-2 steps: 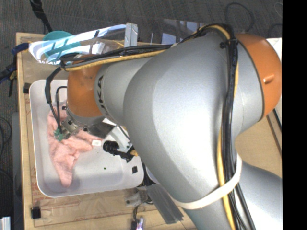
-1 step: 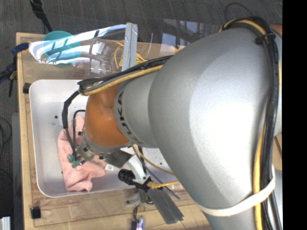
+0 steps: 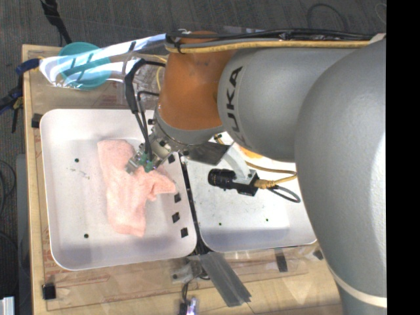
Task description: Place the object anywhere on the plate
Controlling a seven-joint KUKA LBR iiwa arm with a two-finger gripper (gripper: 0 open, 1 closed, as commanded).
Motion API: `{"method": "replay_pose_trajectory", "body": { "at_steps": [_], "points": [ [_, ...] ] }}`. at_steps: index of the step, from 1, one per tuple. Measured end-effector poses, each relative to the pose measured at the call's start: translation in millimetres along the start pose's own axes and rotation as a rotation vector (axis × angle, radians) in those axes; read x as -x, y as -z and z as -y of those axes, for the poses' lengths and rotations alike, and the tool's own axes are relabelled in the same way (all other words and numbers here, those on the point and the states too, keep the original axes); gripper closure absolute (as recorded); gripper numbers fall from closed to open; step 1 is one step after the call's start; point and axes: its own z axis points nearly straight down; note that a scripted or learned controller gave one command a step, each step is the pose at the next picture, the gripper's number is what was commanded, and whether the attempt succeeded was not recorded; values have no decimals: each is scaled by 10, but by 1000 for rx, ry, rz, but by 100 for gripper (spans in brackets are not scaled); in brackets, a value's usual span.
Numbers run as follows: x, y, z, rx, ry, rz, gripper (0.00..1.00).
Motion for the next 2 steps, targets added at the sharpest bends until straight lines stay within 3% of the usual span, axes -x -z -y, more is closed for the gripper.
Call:
{"method": "replay_pose_trajectory", "body": {
  "at_steps": [1, 2],
  "points": [
    [-550, -1448, 9, 0, -375, -1, 100],
    [-269, -459, 513, -2, -150, -1, 100]
  ]
}}
